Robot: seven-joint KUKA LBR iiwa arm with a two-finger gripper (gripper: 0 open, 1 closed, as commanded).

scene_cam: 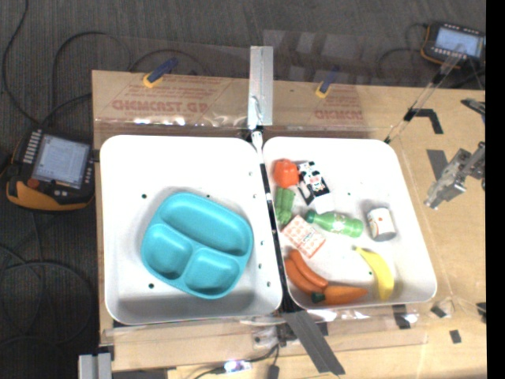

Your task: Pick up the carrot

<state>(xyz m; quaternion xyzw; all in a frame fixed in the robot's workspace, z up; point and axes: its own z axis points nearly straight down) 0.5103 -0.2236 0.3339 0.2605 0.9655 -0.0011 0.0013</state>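
The carrot is orange with a green stub at its left end. It lies flat along the front wall of the right bin. An orange-red sausage rests just behind and to the left of it, and a yellow banana curves along its right end. My gripper hangs outside the right bin, over the bench to its right, level with the bin's middle. It is well away from the carrot and nothing hangs from it.
The right bin also holds an orange-red vegetable, a black-and-white carton, a green piece, a green bottle, a red-and-white packet and a small white can. A teal divided plate lies in the left bin.
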